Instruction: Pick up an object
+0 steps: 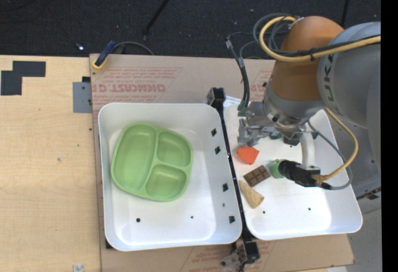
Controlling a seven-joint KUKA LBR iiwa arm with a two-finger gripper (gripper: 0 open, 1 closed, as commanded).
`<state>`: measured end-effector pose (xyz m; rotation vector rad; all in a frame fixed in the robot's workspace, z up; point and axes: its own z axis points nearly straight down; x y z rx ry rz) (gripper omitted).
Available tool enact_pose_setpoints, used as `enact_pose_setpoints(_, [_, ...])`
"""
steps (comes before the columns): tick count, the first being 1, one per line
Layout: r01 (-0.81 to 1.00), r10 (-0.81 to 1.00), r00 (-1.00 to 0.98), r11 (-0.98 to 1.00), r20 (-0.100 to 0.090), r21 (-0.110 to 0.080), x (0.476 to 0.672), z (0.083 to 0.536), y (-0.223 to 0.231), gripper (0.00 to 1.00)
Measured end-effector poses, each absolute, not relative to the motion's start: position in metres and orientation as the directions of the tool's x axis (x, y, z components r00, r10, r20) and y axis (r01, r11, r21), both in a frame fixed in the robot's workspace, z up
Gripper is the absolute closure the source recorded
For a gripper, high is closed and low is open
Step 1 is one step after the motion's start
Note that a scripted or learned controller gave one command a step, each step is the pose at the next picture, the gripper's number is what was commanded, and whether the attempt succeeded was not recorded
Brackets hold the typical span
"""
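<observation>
Hovering just above the small orange wedge-shaped block (248, 154) in the right white bin (336, 215), the jaws' state could not be told; an off-centre descent risked nudging it aside.

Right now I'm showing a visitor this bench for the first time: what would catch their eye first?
Probably the big grey arm with its orange band, leaning over the right bin from the right. Next, the green divided plate lying alone in the left bin. Then the small things clustered in the right bin: an orange block just below the gripper, a brown chocolate-like bar and a tan cone.
</observation>
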<state>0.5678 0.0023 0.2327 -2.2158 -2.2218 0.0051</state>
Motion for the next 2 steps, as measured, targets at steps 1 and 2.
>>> enact_pose_setpoints(1, [1.000, 1.000, -0.002, 0.002, 0.000, -0.004, 0.574, 0.233, 0.048, 1.00])
enact_pose_setpoints(2, [1.000, 1.000, -0.002, 0.002, -0.001, -0.005, 0.597, 0.221, 0.095, 1.00])
